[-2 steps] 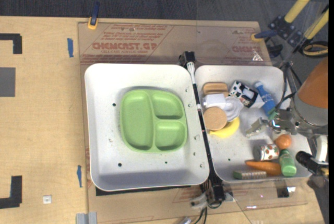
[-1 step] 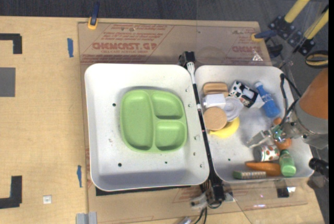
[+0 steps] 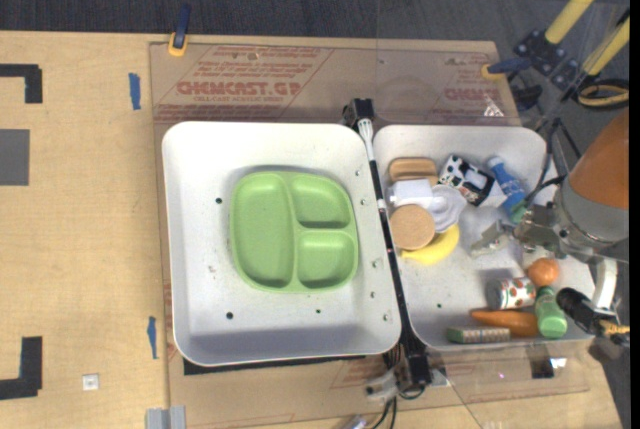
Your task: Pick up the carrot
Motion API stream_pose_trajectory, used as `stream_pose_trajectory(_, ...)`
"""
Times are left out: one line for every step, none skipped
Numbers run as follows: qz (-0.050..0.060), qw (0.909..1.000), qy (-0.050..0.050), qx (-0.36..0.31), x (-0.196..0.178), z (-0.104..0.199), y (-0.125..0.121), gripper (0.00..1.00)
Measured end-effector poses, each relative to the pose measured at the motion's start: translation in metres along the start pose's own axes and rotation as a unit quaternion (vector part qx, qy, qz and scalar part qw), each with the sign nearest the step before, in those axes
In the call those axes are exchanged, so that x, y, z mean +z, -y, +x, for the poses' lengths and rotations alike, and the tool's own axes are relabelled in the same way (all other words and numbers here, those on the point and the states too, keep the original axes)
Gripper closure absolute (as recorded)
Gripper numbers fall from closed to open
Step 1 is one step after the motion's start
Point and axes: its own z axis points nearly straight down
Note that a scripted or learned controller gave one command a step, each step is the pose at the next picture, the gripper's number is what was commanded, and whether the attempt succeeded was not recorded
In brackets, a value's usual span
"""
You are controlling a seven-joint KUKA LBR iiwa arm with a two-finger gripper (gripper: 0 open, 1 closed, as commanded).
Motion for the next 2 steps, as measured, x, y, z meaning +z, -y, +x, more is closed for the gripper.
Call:
stream_pose_trajectory(-0.003,0.9882,0.012,-0.153,0.001,-0.003,0.021,0.00)
stream_pose_trajectory(-0.010,0.9883,0.025,-0.150,-0.011,-0.010,0.018,1.00)
